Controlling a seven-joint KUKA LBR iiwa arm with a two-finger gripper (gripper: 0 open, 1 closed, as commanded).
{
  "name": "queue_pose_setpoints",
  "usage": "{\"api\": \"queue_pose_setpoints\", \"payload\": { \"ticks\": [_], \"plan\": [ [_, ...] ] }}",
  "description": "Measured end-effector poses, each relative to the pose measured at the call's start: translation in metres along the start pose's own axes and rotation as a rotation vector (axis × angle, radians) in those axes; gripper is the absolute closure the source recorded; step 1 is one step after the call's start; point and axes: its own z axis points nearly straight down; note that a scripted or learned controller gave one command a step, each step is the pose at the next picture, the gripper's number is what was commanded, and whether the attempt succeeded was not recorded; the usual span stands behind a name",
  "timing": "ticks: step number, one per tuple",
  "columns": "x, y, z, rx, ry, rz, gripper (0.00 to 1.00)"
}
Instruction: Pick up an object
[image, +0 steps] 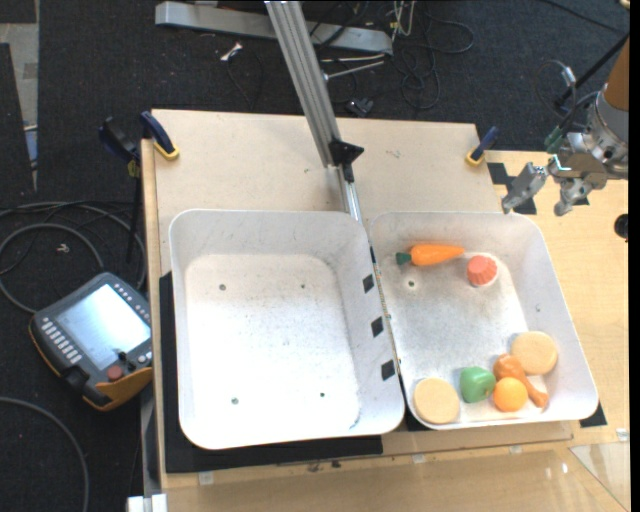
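Note:
In the right bin (452, 318) lie a toy carrot (435, 255) and a small pink-red piece (482, 270) near the far side. Along the near side sit a tan round piece (436, 399), a green piece (477, 381), an orange ball (510, 393) and a tan bun-like piece (535, 352). My gripper (545, 192) hangs above the bench beyond the right bin's far right corner, its two dark fingers (522, 188) spread apart with nothing between them.
The left bin (268, 322) adjoins the right one. A slanted metal pole (310, 85) rises from the bench behind the bins. Clamps mark the bench's far corners. A teach pendant (95, 340) lies on the floor at left.

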Motion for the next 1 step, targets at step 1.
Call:
{"api": "queue_pose_setpoints", "payload": {
  "ticks": [1],
  "plan": [
    [0.0004, 0.0008, -0.003, -0.004, -0.002, -0.002, 0.0]
  ]
}}
